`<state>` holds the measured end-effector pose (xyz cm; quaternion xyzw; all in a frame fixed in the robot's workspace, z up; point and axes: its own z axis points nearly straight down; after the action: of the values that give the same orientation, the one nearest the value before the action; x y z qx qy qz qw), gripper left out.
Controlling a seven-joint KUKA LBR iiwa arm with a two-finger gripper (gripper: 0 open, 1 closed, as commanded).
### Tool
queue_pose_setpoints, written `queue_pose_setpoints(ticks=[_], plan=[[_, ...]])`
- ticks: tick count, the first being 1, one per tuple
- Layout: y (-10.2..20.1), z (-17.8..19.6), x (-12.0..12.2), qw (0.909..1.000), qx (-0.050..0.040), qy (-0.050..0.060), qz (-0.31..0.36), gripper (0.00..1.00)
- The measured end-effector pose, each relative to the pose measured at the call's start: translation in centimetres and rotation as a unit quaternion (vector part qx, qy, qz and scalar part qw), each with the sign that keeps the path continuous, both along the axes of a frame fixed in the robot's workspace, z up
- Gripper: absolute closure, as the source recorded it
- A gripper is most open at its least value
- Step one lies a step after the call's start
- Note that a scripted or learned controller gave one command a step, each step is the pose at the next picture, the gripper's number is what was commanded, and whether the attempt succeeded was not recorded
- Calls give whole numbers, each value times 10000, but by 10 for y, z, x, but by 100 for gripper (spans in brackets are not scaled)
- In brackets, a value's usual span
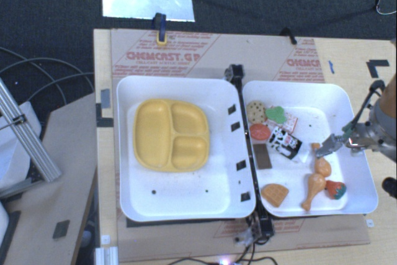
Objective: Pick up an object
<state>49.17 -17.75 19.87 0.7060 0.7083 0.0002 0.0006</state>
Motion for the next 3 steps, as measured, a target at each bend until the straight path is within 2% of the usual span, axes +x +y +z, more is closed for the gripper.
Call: queue_pose_setpoints(ticks=[1, 2, 3], plan=[[35, -117, -4, 10000, 11, -4, 8, 0], [120, -12, -5, 10000, 3, -12, 10, 0], [92, -119, -6, 10000, 5, 21, -27, 0]])
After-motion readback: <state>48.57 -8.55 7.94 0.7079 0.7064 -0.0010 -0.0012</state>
